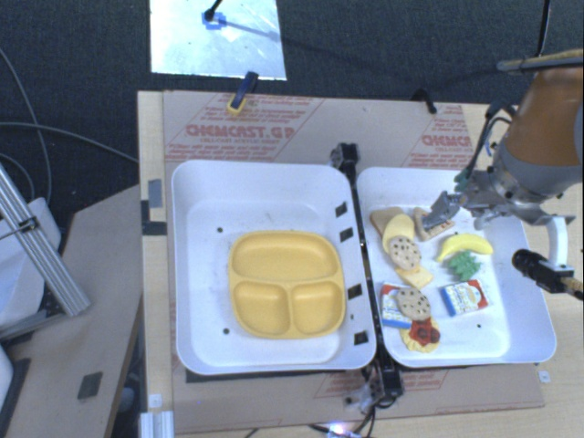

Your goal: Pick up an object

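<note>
Not yet picked up: nothing seen lifted, every toy food piece lying flat in the right bin [525, 336]. Arm [547, 126] reaching in from the right, with the fingers [444, 210] low over the far part of that bin. Cannot tell how far open, nor whether anything is caught between them; too small and dark to read.

Closest candidate: a tan bread-like piece [429, 224], just beside or touching the fingers, partly hidden under them. Banana [465, 244] near, to the right and nearer. Cookie [406, 254] and green piece [465, 265] a little further off. Blue-and-white carton [464, 297] and second cookie [412, 303] well apart, at the near side.

Yellow divided plate [286, 282] alone in the left bin [196, 272], untouched.

Left to do: close on 1 piece, lift clear of the bin
</note>
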Controlling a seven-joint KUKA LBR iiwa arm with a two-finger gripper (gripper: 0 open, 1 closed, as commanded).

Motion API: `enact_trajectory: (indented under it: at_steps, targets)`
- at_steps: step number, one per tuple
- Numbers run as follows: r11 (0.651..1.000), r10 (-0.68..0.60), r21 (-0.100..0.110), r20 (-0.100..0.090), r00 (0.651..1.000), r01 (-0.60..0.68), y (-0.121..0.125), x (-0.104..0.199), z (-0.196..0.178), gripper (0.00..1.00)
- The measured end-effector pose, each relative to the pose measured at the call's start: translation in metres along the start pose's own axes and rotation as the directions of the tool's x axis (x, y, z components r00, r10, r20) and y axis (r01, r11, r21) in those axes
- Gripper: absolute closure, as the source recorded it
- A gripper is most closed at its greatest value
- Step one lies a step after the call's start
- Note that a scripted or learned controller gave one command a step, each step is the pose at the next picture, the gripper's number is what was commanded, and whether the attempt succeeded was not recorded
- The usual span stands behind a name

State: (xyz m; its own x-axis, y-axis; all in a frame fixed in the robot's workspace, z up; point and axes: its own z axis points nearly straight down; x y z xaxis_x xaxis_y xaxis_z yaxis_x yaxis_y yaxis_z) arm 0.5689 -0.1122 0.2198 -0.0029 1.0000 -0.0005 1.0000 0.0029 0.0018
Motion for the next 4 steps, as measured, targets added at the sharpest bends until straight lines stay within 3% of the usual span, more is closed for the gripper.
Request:
enact_trajectory:
  at_steps: [1, 2, 3, 4]
  targets:
    - [1.000, 0.000, -0.006, 0.002, 1.000, 0.001, 0.001, 0.004, 0.139, 0.00]
    - [1.000, -0.005, -0.003, 0.000, 1.000, 0.005, 0.042, 0.024, 0.135, 0.00]
    - [1.000, 0.003, 0.005, -0.001, 1.000, -0.003, 0.003, 0.016, 0.136, 0.00]
    - [1.000, -0.004, -0.006, 0.000, 1.000, 0.004, 0.071, 0.031, 0.134, 0.00]
